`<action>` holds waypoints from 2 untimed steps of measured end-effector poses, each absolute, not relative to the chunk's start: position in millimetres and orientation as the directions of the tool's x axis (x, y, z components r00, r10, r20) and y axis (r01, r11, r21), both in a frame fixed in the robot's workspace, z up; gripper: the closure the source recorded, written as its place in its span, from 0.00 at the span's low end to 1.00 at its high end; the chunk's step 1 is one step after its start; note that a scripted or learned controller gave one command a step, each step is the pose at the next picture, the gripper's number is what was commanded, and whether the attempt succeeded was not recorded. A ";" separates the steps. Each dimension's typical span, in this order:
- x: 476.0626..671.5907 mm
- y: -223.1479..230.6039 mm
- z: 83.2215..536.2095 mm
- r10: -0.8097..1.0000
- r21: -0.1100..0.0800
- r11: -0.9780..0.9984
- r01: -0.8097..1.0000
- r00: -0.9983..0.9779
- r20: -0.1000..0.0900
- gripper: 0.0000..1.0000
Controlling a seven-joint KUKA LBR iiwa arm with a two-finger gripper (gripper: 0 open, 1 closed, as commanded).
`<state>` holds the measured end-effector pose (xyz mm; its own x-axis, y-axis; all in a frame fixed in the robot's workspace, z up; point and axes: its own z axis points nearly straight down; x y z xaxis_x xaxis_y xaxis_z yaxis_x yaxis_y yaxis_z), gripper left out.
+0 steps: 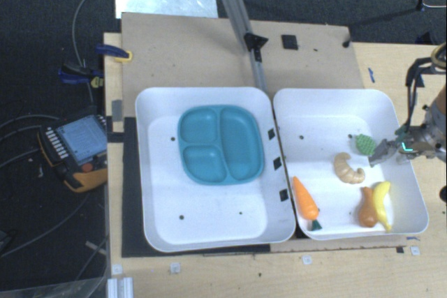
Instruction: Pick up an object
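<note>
- We take the right bin [328, 105] as our landmark; it sits on the table [195, 45], touching the left bin [157, 171] along one side.
- In the left bin we see a teal divided plate [220, 144].
- Inside the right bin, a toy carrot [305, 200] lies near the left wall, toward the front.
- A beige croissant-shaped toy [347, 168] lies near the middle of that bin.
- A small green toy [364, 144] rests just beyond the croissant, toward the right wall.
- A yellow banana [382, 203] and a brown toy [367, 208] lie touching in the front right corner.
- The hand [380, 152] hangs over the right wall, just beside the green toy; we cannot tell whether it is spread or pressed together.
</note>
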<state>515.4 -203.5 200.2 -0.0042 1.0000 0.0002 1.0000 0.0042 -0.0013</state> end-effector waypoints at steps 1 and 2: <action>516.2 -203.6 201.3 1.000 0.002 0.005 1.000 -0.005 -0.001 0.00; 518.8 -202.8 159.4 1.000 -0.001 0.001 1.000 -0.001 0.000 0.00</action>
<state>518.8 -202.8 159.4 -0.0014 1.0000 0.0002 1.0000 0.0014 -0.0010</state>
